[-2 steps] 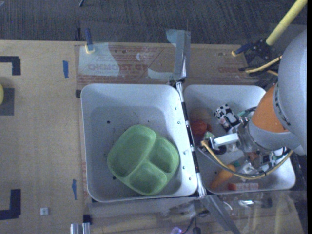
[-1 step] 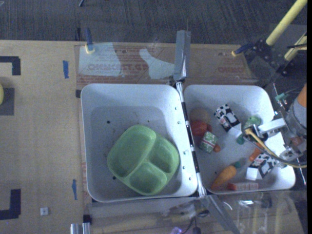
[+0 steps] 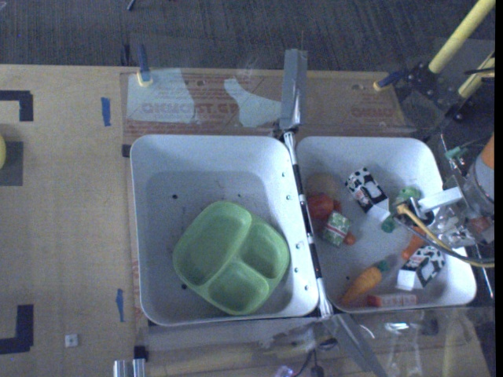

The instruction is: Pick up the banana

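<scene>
Dark carpet [image 3: 236,14] runs behind a pale wooden worktop [image 3: 63,234] marked with strips of blue tape [image 3: 105,110]. A sliver of something yellow [image 3: 1,152] sits at its far left edge, too cut off to name.

Two shallow white bins stand side by side. The left bin [image 3: 157,163] carries a green divided plate [image 3: 232,256], lying at a slant toward its near right corner.

The right bin [image 3: 393,151] is scattered with toy food. A red piece [image 3: 321,206] lies just beside the dividing wall, with a small green-and-red box [image 3: 338,228] close below it. A black-and-white carton [image 3: 364,188] sits farther back, and a carrot [image 3: 364,283] lies aslant near the front rim. A short red bar [image 3: 391,299] is at the carrot's lower end, and a green piece [image 3: 407,194] lies toward the right.

The banana cannot be picked out with any certainty among this clutter.

A second black-and-white carton [image 3: 428,265] lies near the bin's right front corner. The tool [image 3: 456,228] hangs just above and to the right of that carton, over the bin's right side. Whether it is released or clenched cannot be told from this angle. The grey arm [image 3: 481,181] enters from the right.
</scene>
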